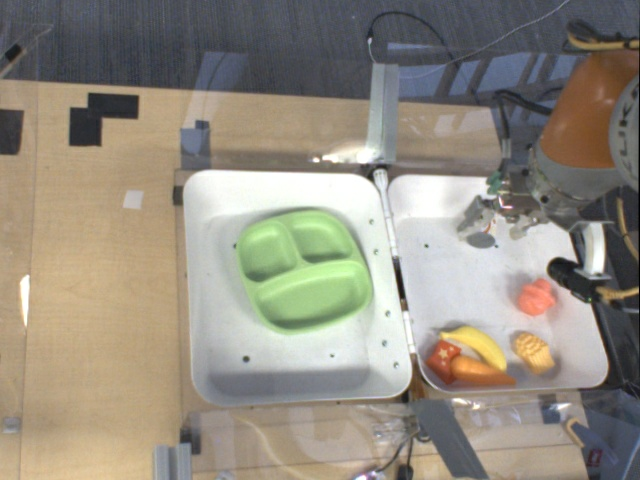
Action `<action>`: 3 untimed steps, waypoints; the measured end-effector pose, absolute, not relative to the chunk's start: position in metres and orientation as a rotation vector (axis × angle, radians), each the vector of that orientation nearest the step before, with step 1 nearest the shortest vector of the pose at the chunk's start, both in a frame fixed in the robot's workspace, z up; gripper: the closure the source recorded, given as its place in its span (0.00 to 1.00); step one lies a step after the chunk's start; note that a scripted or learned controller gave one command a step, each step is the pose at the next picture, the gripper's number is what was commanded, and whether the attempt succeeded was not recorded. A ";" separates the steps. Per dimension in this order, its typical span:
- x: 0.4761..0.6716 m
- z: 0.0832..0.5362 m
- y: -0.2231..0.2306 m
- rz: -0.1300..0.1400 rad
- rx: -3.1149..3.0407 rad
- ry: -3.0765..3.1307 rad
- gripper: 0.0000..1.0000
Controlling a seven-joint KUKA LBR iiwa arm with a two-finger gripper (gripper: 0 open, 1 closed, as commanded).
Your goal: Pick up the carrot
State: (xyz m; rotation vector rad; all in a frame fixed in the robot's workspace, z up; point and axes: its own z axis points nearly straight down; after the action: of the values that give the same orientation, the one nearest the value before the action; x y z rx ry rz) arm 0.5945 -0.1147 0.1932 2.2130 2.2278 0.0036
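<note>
Hovering over the right bin [430, 208], near its far edge: gripper [482, 224], fingers spread, nothing between them. Lying at the near edge, well apart: carrot [478, 371], touching banana [478, 346] and red pepper [441, 358].

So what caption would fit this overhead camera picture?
Gripper hovering in the right bin, far from the carrot by the banana.
</note>
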 end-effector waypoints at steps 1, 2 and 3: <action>0.573 0.421 -0.158 0.006 2.547 1.830 0.00; 0.560 0.421 -0.196 0.006 2.794 1.427 0.00; 0.561 0.432 -0.195 0.008 2.783 1.442 1.00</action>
State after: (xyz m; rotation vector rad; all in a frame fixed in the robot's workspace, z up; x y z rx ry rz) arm 0.5614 -0.1947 0.4324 2.7829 1.4422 0.0079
